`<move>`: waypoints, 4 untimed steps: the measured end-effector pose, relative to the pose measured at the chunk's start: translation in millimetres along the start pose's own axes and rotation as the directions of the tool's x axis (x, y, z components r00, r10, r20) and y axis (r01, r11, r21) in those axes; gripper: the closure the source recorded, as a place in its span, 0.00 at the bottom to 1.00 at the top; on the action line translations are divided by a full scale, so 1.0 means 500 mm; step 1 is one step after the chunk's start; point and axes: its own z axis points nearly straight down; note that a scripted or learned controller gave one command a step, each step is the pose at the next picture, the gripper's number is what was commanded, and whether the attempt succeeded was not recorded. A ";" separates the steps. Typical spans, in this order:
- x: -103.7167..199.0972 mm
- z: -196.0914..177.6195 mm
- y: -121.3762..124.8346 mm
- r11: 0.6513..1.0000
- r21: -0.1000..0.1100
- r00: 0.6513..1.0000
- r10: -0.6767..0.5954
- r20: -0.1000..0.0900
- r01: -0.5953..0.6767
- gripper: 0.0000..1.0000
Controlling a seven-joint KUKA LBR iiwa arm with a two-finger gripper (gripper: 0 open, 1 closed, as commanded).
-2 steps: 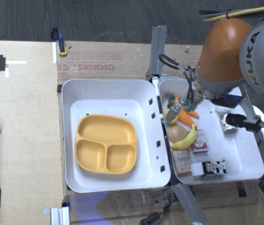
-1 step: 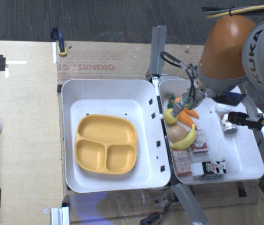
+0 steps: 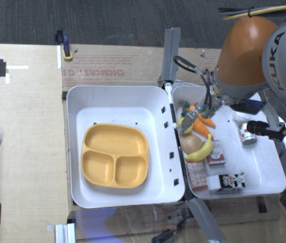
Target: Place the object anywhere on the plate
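I have the gripper down in the right bin, over the carrot among a crowded pile; from this angle I cannot tell how it is set or whether it has anything. The carrot, probably my object, lies against a banana and a brown round fruit. The risk: a crowded grab drags a neighbour or slips. The plate waits in the left bin, well apart, across the bins' adjoining walls. The bench is pale wood, against a dark floor.
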 end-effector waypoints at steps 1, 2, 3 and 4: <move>-0.004 -0.018 -0.001 1.000 -0.001 1.000 0.003 0.001 -0.003 1.00; -0.004 -0.018 0.000 1.000 -0.001 1.000 0.004 0.001 -0.004 0.00; -0.008 -0.035 -0.001 1.000 -0.001 1.000 0.006 0.002 -0.006 1.00; -0.008 -0.035 -0.001 1.000 -0.001 1.000 0.006 0.002 -0.006 0.00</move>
